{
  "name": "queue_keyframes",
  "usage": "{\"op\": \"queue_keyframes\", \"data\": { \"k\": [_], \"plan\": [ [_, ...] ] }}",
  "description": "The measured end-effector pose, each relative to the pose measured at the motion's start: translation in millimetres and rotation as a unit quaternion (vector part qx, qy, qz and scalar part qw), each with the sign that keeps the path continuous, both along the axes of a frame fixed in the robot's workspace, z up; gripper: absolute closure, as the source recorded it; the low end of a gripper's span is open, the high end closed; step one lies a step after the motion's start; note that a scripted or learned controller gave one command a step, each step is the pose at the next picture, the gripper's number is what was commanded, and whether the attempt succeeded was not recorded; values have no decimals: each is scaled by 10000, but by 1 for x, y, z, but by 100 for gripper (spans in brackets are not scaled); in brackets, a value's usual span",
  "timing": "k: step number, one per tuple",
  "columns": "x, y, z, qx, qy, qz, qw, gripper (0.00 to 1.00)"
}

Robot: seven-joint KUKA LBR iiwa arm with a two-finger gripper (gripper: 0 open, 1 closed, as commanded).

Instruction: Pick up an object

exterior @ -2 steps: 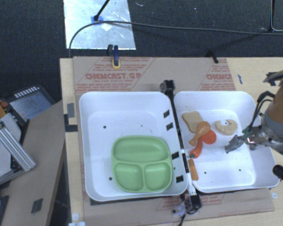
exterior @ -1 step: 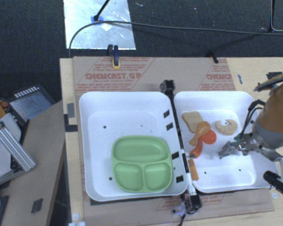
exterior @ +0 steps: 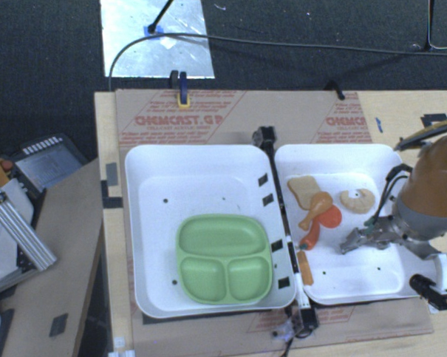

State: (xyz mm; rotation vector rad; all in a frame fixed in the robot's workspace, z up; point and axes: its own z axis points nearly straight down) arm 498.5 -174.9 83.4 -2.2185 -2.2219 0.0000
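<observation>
Reaching from the right, the tool (exterior: 350,242) hovers low; finger state unclear.

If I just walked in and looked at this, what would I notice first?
Probably the big green plate with three sections, lying in the left white bin. Next, the little pile of toy food in the right white bin: a tan slice, an orange and red piece and a pale ring. The robot's tool reaches in low from the right, just below the ring.

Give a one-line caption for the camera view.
Gripper low in the right bin near toy food; green divided tray in the left bin.
</observation>
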Motion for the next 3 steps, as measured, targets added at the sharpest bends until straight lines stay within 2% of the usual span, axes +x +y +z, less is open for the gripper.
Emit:
{"op": "queue_keyframes", "data": {
  "k": [1, 3],
  "plan": [
    [1, -1, 12, -9, -22, 2, 10000, 100],
    [2, 9, 105, -15, -37, 16, 10000, 100]
  ]
}}
